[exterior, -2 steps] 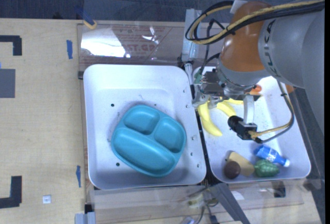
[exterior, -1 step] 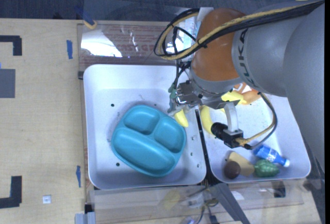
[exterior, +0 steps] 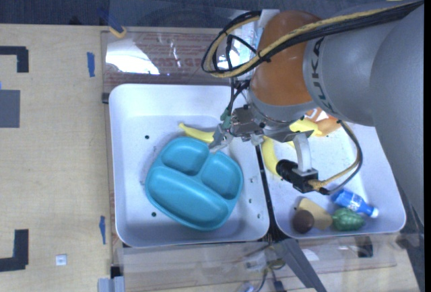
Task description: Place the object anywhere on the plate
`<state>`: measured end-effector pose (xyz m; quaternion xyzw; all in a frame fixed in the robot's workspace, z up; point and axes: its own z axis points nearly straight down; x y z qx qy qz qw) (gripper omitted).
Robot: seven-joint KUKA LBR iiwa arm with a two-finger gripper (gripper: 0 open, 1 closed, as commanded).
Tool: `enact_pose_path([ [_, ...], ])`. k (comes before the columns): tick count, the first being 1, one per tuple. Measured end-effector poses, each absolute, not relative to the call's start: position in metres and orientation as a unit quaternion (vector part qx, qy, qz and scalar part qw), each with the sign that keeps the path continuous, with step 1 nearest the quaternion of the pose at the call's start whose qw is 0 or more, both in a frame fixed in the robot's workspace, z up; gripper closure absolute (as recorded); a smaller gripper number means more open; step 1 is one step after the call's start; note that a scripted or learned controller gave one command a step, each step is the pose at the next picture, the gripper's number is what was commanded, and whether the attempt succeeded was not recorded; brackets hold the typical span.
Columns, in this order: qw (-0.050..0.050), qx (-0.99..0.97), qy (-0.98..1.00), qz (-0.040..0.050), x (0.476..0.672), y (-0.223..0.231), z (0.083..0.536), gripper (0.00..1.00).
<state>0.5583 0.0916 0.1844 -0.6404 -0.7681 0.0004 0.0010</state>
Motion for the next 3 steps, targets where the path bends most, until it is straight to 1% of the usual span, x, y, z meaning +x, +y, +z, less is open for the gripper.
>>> enact_pose_path([
  [1,0.0,-0.641,-0.767,-0.0007,0.559,0.092,0.195,1.0],
  [2,-0.001,-0.558,-0.83,-0.0017,0.554,0.186,0.212,1.0],
  [3,0.001,-0.441,-0.897,0.0009,0.518,0.136,0.183,1.0],
])
